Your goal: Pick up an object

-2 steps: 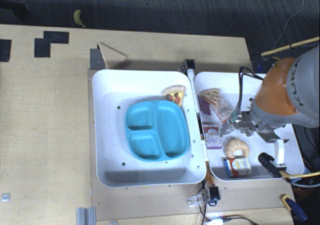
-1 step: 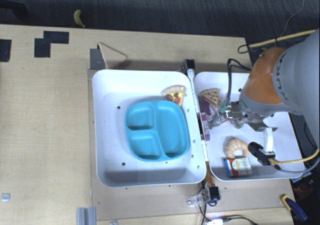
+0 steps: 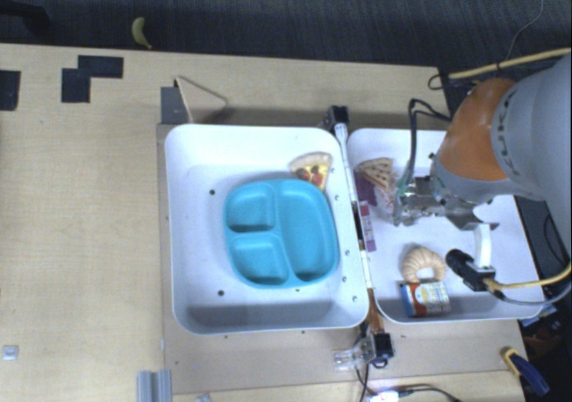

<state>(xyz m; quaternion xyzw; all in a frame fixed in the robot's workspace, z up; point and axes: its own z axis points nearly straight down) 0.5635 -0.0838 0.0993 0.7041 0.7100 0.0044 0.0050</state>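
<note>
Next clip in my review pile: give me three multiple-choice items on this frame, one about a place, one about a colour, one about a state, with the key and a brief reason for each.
1. Where does the blue divided plate lie?
A. in the left bin
B. in the right bin
C. on the bench outside the bins

2. What colour is the band above the arm's wrist?
A. green
B. orange
C. white

3. How does the small can in the right bin rest?
A. upright
B. on its side
C. stacked on the croissant

Key: 1 A, the plate sits within the left bin's walls. 2 B, the band is plainly orange. 3 B, the can's side label faces up, near the bin's front wall, just below the croissant.
</note>
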